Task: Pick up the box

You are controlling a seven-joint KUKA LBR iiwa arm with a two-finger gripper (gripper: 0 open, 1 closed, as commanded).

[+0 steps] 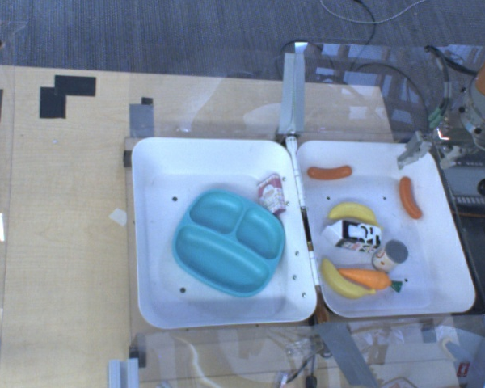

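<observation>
1. The box (354,235) is white with black marks. It lies near the middle of the right bin (449,249), tilted, and its print is too small to read.
2. A banana (352,212) touches its top edge. A small bottle with a grey cap (390,255) lies against its lower right corner.
3. A carrot (367,279) lies across a second banana (339,280) and hides part of it.
4. Two sausages sit near the bin's back edge (330,171) and right edge (410,197).
5. The gripper (415,148) is at the bin's back right corner. It is blurry, and one cannot tell how it is set.
6. The left bin (149,217) has a blue tray (229,242) and a small red packet (272,193) by its right wall.
</observation>
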